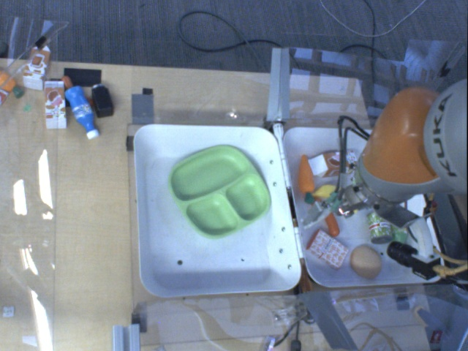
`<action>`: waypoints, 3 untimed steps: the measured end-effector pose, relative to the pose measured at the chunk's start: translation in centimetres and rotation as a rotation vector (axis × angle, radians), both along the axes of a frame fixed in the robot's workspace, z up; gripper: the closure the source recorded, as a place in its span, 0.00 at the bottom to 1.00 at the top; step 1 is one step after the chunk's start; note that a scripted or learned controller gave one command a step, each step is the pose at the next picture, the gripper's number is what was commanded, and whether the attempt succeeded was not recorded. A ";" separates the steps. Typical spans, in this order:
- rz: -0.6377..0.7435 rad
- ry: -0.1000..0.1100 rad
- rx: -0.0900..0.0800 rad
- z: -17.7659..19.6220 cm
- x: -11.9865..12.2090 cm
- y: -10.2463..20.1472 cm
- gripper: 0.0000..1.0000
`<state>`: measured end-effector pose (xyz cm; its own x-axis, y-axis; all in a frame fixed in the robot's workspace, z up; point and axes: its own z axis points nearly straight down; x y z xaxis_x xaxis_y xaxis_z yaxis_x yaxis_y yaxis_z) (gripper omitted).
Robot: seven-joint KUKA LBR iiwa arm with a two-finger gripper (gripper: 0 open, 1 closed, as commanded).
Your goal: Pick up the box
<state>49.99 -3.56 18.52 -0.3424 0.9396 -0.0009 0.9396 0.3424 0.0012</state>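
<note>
Though the arm (409, 141) masks much of the right bin (322, 275), the box (327, 249) shows flat near its front wall, small, patterned red and white: likely light, stiff cardboard, best pinched across its short sides. Left bin (153, 269) holds a green divided tray (219, 189). Beside the box: a tan egg-like item (365, 261), an orange carrot (305, 174). Gripper (338, 205) closure: cannot tell.

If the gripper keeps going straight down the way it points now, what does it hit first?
Probably the orange carrot-like piece under the gripper, though depth is unclear. The box lies just beyond it.
</note>
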 end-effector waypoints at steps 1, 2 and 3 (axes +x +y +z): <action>0.045 0.001 0.000 -0.3 -1.1 -3.4 0.00; 0.274 -0.012 0.005 -9.3 -0.7 -5.1 0.00; 0.269 -0.044 -0.014 -7.8 0.3 -5.6 1.00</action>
